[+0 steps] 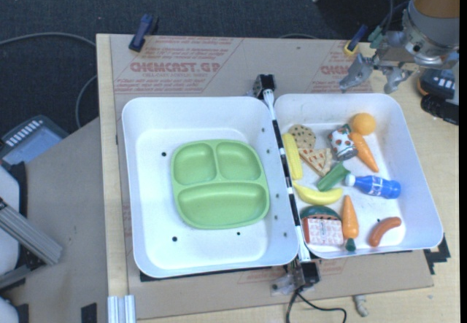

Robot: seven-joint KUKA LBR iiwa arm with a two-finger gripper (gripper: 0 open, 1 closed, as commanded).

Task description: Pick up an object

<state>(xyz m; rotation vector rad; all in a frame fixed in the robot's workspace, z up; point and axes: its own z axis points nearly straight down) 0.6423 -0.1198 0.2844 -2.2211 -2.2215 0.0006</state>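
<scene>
The left shallow white bin [146,241] holds one light green three-compartment plastic plate [219,183]. The right shallow white bin [419,197] holds toy food: two yellow bananas [292,156], two orange carrots [350,216], one round orange fruit [362,123], one blue bottle [373,186], one red sausage [384,230], one green cucumber [332,176] and more. The metal pincer [372,75] hangs spread open and empty above the worktop's far right edge, just beyond the right bin's far wall, nearest the round orange fruit.
</scene>
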